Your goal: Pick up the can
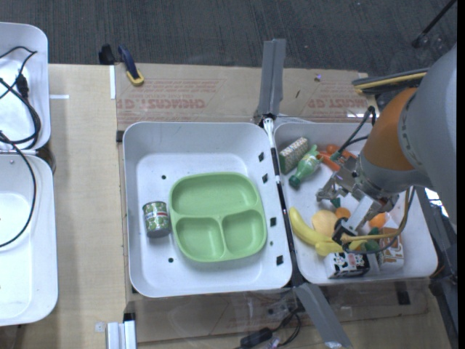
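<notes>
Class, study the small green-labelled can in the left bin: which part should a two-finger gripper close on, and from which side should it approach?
Grip the small green-labelled can across its round side wall, descending from above. It seems to stand upright, top showing. The green divided tray sits close on one side and the white bin's wall on the other, so set the fingers along the freer line between them.

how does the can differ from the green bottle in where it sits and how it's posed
The can sits in the left bin, beside the green tray; the green bottle is in the right bin among other items. The can is short and squat; the bottle is longer and slimmer, lying at a slant. The can is far from the tool; the bottle is close to it. Both are largely green.
</notes>
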`<state>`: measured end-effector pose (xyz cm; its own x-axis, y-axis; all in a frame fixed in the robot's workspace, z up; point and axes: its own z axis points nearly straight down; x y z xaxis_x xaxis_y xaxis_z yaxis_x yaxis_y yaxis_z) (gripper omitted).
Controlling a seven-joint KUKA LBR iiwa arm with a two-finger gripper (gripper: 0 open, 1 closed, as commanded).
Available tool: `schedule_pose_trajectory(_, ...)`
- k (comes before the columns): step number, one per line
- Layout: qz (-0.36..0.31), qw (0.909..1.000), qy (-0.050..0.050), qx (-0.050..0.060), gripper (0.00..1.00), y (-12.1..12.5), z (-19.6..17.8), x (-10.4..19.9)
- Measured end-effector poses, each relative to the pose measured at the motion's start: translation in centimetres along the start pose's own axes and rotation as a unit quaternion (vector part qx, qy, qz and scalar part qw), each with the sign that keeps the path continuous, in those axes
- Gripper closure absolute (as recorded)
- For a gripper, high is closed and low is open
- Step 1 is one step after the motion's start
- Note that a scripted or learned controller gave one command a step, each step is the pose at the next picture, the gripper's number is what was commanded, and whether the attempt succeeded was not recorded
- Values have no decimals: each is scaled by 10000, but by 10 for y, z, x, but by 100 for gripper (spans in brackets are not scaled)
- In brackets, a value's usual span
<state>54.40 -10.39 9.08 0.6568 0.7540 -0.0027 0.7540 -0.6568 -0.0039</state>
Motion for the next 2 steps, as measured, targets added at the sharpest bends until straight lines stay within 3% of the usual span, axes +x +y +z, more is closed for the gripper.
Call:
schedule_pose_trajectory(1,199,9998,-2,-15,0,38,-119,48)
schedule_pose_trajectory(2,480,9988,36,-84,0,51,-19,52)
